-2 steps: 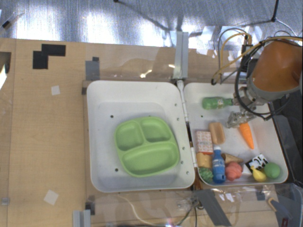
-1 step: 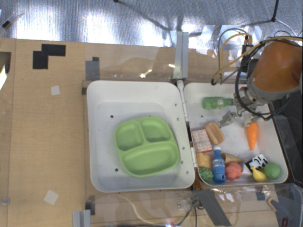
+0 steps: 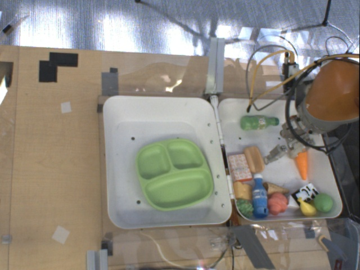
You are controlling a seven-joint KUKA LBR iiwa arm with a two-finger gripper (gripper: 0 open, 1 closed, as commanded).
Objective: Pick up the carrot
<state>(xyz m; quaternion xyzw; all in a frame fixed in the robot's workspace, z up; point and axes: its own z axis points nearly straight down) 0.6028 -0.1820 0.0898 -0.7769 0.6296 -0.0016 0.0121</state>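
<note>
We look down on a light wooden desk point(image 3: 50, 167) carrying two shallow white plastic bins side by side. In the left white bin point(image 3: 121, 122) lies a light green plastic plate with three compartments point(image 3: 175, 174), sitting slightly right of the bin's middle. The right white bin point(image 3: 233, 108) holds the clutter: a small green plastic bottle point(image 3: 259, 122) lying on its side near the far wall, a tan bread-like block point(image 3: 253, 159) beside a pink-checked flat packet point(image 3: 239, 167), a blue bottle with a white cap point(image 3: 259, 197) standing near the front wall, a red round toy fruit point(image 3: 277, 203) just right of it, a yellow toy fruit point(image 3: 307, 208) and a green round toy fruit point(image 3: 323, 203) at the front right corner, with a small black-and-white patterned item point(image 3: 306, 193) touching them. The small orange toy carrot point(image 3: 302, 165) lies in the right half of this bin, pointing roughly toward the front wall. The grey two-finger gripper point(image 3: 288, 149) hangs just left of the carrot's upper end, below the arm's orange band point(image 3: 333, 91), and we cannot tell whether the jaws are open or closed, nor whether they touch the carrot.
</note>
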